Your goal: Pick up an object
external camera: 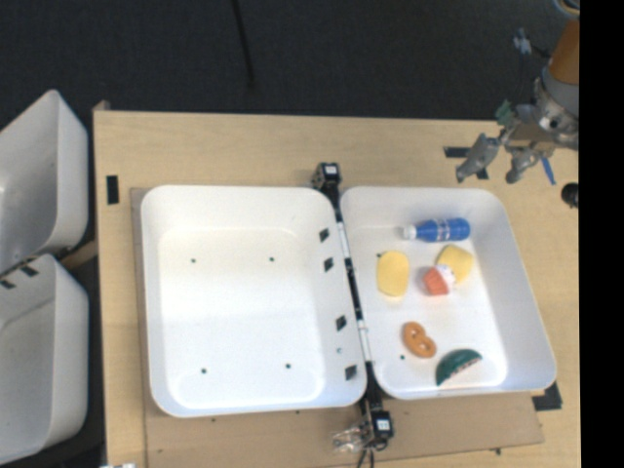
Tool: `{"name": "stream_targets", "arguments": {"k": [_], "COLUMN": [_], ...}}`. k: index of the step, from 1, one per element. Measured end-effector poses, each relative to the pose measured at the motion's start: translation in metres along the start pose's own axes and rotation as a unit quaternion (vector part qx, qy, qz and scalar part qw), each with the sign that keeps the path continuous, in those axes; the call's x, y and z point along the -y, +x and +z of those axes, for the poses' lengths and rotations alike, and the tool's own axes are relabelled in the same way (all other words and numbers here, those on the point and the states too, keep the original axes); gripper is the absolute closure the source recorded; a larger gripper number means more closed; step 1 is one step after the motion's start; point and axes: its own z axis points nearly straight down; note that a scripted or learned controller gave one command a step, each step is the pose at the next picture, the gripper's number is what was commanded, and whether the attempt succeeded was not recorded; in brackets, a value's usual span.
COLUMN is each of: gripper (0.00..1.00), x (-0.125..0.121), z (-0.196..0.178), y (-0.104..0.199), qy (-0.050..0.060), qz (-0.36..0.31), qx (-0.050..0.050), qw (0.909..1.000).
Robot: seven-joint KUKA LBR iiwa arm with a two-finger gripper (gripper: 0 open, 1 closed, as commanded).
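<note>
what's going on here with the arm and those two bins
A robot arm is set up to pick an object from the bins. Its gripper sits above the far edge of the right bin, open and holding nothing. In that bin lie a blue bottle, a yellow piece, a yellow and red item, an orange pretzel-like piece and a dark green item. Nothing has been picked yet.
</note>
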Motion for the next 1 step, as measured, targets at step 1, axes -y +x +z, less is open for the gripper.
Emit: {"name": "stream_targets", "arguments": {"k": [1], "gripper": [0.0], "x": [0.0825], "z": [0.1006], "y": [0.0406], "qy": [0.007], "qz": [0.001], "qx": [-0.003], "qw": [1.0]}}
